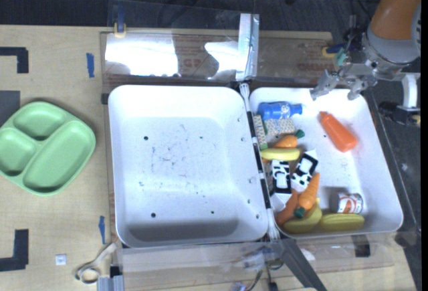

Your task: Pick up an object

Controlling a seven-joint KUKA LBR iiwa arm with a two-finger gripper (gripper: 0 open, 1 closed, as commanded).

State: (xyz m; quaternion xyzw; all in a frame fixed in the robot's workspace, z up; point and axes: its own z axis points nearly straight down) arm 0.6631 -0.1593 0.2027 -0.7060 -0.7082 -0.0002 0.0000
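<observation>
Right now your gripper (339, 84) hovers with fingers spread and nothing between them above the right bin's (384, 179) far edge, near the orange bottle (338, 132) lying inside

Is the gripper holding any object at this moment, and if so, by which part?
Nothing is held. The gripper is above the far edge of the right bin, with no object between its fingers. The orange bottle lies apart from it.

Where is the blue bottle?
The blue bottle lies in the right bin, near its top left corner, just above the carrot.
</observation>
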